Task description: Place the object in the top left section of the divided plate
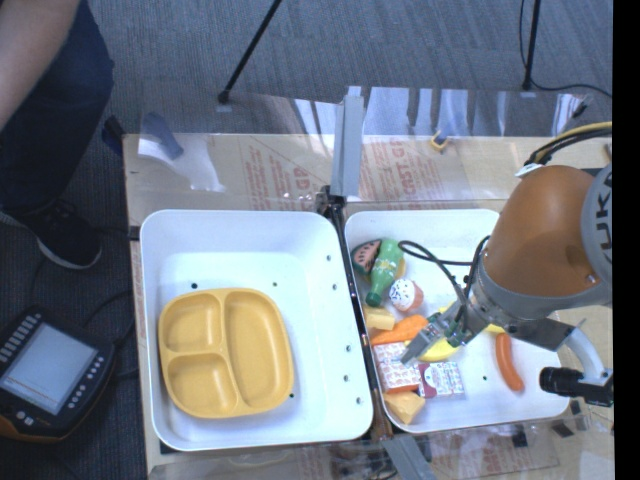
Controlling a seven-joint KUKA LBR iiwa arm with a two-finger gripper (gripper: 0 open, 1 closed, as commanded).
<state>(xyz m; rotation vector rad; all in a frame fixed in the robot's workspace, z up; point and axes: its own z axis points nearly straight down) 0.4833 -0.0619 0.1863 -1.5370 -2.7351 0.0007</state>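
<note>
The grey-and-orange arm's jaws [428,340] are seen low in the right white bin [470,226], set among a heap of toy food, with a yellow banana-like piece [441,348] touching them; whether they are closed on it cannot be told. The yellow three-section divided plate [226,352] is laid in the left white bin [240,233], well apart to the left of the jaws, its top left section [190,324] unfilled.

Claw [424,346] low, arm bent leftward

Two white bins on the surface [250,173]
Left bin [250,238] and right bin [455,230] sit touching, side by side.
</note>
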